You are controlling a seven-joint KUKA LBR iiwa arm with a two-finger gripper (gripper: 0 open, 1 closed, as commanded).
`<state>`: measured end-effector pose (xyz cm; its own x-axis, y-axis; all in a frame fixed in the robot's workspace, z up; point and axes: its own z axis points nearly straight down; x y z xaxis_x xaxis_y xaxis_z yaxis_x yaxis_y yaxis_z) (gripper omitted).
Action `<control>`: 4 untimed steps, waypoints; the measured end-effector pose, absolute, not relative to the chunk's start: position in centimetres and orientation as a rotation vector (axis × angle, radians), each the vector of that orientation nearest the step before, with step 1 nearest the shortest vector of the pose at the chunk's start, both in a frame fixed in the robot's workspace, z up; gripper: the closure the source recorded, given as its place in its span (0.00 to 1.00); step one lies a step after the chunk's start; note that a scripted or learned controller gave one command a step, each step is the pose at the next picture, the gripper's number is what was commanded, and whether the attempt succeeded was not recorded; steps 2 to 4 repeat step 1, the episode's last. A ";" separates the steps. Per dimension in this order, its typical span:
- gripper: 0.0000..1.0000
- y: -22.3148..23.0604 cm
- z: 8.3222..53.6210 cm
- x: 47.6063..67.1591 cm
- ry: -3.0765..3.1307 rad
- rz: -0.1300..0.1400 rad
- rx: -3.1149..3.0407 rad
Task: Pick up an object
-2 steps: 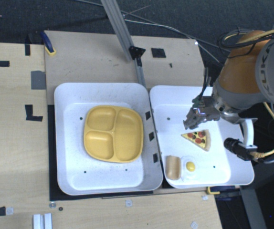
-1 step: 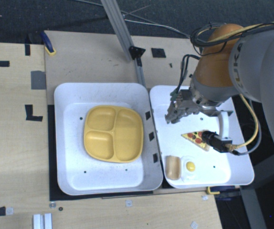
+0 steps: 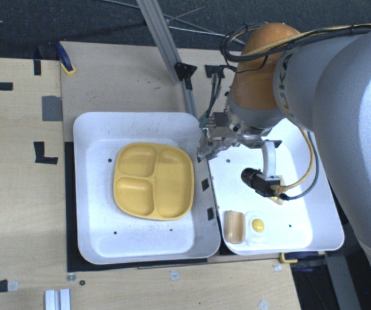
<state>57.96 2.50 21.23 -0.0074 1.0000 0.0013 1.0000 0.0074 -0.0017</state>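
A yellow divided plate (image 3: 154,180) lies in the left bin (image 3: 94,173), near its middle. In the right bin (image 3: 302,228) a tan bread-like piece (image 3: 234,227) and a white fried-egg toy with a yellow yolk (image 3: 257,225) lie side by side at the front edge. My gripper (image 3: 210,142) hangs over the wall between the two bins, above the right bin's back left corner and just right of the plate's far corner. I see nothing between its fingers.
A black cylindrical part with yellow cable (image 3: 260,181) hangs from the arm over the middle of the right bin. A slanted metal pole (image 3: 166,41) rises behind the left bin. The grey arm covers the right bin's far side.
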 end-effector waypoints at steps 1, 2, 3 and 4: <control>1.00 8.1 22.5 60.5 -2.229 -0.003 -2.213; 1.00 8.1 22.5 60.5 -2.229 -0.003 -2.213; 1.00 8.1 22.5 60.5 -2.229 -0.003 -2.213; 1.00 8.1 22.5 60.5 -2.229 -0.003 -2.213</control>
